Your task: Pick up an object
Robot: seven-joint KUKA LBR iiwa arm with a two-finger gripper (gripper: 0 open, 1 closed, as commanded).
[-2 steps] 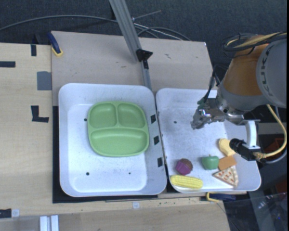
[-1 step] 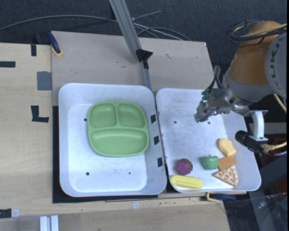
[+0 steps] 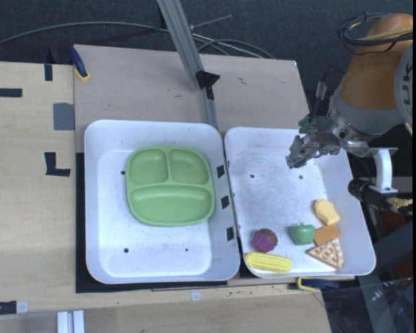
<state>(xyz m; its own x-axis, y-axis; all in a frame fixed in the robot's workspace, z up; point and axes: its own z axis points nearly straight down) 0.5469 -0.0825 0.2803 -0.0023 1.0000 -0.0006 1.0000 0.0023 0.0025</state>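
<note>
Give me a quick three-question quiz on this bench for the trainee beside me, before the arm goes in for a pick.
1. True or false: the green divided plate lies in the same bin as the toy food.
2. Which item lies nearest the purple toy? A) corn cob B) pizza slice C) yellow cheese wedge
3. Over which bin does the gripper sit?

Key: 1 false, it lies in the left bin. 2 A. 3 the right bin, upper part.
</note>
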